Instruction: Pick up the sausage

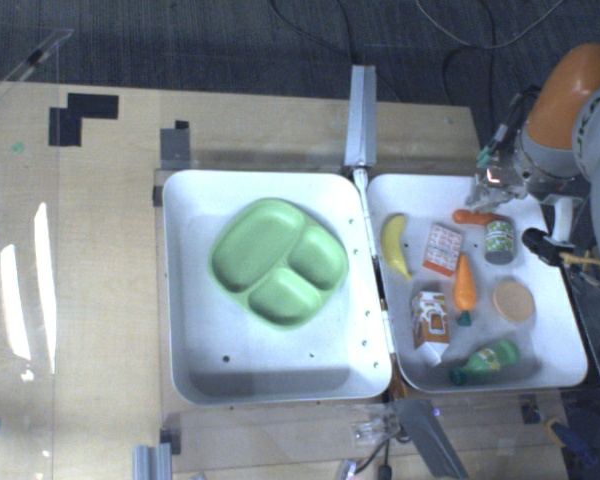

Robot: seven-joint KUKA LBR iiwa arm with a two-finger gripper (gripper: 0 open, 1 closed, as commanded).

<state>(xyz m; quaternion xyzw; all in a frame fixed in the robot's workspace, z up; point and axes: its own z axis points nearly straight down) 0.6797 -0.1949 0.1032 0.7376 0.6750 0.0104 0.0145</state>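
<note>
Gripper (pixel 498 182) just beyond sausage (pixel 474 217), over right bin's (pixel 420 181) far rim; grip state impossible to tell. Can (pixel 498 240) hard by sausage's near-right end; bare floor left of sausage.

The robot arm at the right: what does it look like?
The arm is thick, rounded and grey, with a glossy orange band above the wrist. Its gripper is a small cluster of silvery metal parts.
</note>
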